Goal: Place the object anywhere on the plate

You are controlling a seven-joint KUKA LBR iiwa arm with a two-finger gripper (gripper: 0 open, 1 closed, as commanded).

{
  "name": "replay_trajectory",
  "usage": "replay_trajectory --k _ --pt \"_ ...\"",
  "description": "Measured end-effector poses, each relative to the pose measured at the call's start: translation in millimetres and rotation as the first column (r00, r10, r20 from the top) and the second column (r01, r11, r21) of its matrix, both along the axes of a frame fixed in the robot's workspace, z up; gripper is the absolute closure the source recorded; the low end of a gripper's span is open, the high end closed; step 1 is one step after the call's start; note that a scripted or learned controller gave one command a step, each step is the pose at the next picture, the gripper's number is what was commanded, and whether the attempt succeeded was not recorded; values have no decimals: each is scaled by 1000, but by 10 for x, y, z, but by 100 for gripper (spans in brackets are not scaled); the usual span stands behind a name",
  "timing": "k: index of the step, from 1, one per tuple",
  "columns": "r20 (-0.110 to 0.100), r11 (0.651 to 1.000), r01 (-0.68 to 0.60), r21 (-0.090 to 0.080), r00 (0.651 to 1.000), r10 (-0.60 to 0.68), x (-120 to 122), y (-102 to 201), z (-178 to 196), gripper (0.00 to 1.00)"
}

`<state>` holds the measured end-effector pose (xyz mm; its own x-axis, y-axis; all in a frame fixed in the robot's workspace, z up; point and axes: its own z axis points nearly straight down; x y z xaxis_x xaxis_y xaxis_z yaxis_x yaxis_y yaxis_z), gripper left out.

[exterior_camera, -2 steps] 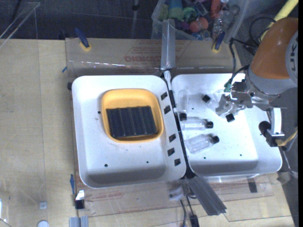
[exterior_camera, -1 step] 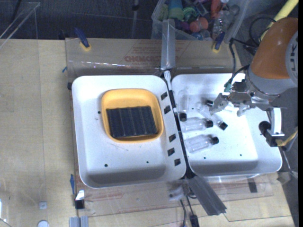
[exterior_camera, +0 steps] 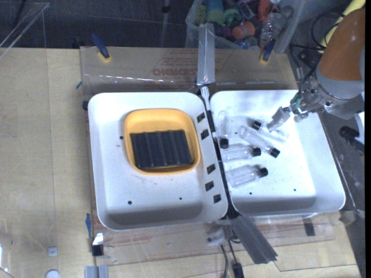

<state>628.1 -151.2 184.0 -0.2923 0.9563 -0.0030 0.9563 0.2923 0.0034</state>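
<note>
On the bench [exterior_camera: 40, 155] two white bins sit side by side, meeting at a grey divider [exterior_camera: 213, 155] that carries small black tabs.

Nearest in the right bin [exterior_camera: 324, 178] lies a clear bottle [exterior_camera: 246, 175] with its black cap at about 2 o'clock. Just beyond it a second bottle [exterior_camera: 239, 153] lies nearly level, cap toward 3 o'clock. A third bottle [exterior_camera: 259, 141] slants past that, with its cap at 4 o'clock. Farther back, more clear bottles [exterior_camera: 232, 126] huddle together near the divider; they blur into the white floor and I cannot count them. One black cap [exterior_camera: 223, 142] shows close to the divider, another [exterior_camera: 255, 123] near the claw.

The left bin [exterior_camera: 104, 201] holds a yellow plate [exterior_camera: 136, 123], squarish with rounded corners. On the plate lies a dark ribbed slab [exterior_camera: 161, 149], covering most of its floor.

The claw [exterior_camera: 277, 120] reaches in from 3 o'clock, tilted down toward 8 o'clock over the bottle cluster in the right bin, well apart from the plate. Its tip is at or just above the far bottles; whether it touches one, and whether it is released or clenched, I cannot tell. Behind it the wrist shows teal cabling, then the grey arm [exterior_camera: 342, 91] and its orange band [exterior_camera: 348, 45].

Beyond the bins stands a clear tub [exterior_camera: 243, 10] of coloured toys.
</note>
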Motion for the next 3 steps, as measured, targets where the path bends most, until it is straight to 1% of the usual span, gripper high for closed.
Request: replay_trajectory --k 1,2,3 --pt "2 954 -299 -3 954 299 393 -712 -50 0" --pt "1 903 -429 -3 903 429 373 -708 1404 0" --pt "-3 931 -364 2 931 364 153 -718 1397 0"
